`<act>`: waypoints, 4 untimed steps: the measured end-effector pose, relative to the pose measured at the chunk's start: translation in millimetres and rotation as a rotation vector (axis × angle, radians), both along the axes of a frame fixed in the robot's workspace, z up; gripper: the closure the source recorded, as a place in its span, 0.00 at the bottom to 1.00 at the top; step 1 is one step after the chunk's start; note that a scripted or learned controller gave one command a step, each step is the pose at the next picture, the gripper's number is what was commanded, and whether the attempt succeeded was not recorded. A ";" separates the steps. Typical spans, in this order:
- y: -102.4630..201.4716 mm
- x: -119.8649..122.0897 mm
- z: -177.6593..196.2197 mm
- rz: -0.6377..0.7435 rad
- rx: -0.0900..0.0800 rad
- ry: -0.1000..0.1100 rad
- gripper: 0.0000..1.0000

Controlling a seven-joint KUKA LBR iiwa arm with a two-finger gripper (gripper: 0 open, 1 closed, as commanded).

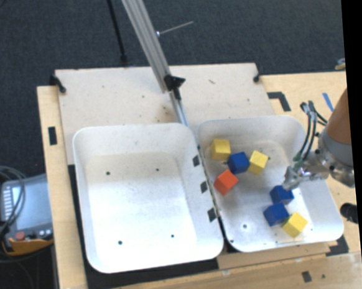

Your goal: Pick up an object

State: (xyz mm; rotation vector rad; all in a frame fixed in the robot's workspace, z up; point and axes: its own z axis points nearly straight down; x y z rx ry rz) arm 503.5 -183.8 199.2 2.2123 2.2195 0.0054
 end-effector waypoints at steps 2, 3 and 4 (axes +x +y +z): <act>45.0 5.6 31.3 0.003 0.003 0.007 1.00; 100.7 12.1 25.9 0.004 0.004 0.007 1.00; 152.8 14.2 19.2 0.004 0.005 0.008 1.00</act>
